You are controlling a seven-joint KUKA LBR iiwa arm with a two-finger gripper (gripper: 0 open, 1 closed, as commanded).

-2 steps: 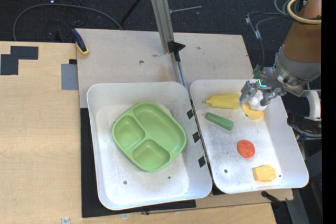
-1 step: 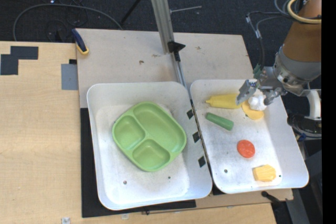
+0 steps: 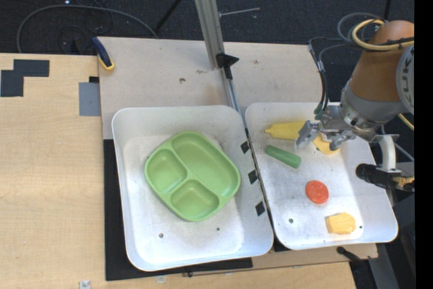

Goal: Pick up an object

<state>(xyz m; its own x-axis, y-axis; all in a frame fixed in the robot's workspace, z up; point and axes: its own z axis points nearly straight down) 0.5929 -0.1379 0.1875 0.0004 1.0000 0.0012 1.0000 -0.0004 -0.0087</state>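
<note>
Two white bins are set side by side on a pale bench, with dark floor and loose cables beyond.

Nearest the camera in the right bin [image 3: 379, 230], a small yellow block [image 3: 340, 223] is found close to the front rim. Just behind it lies a red round piece [image 3: 316, 191], well clear of its neighbours. In the left bin [image 3: 128, 145] a green tray [image 3: 193, 174] with three compartments is laid flat.

Further back in the right bin, a green stick [image 3: 283, 156] lies at a slant. Behind it, a yellow piece [image 3: 287, 130] is seen near the back rim, and a second yellow item [image 3: 327, 147] is partly covered by the gripper [image 3: 325, 134]. The gripper is positioned low over that back area, just beside the yellow piece. Whether its pincer is wide or narrow cannot be told at this distance, and nothing is seen held in it.

All items are judged to be light, hollow plastic toys: stiff, smooth, somewhat slippery, not fragile. The yellow piece, taken as the likely target, is judged best gripped across its narrow width near the middle, where the sides are closest to parallel. The red round piece is considered liable to roll or squirt from a pinch. The green stick is judged an easy alternative if taken across its short axis.

At the far edge, an aluminium post [image 3: 208, 17] stands behind the bins.
</note>
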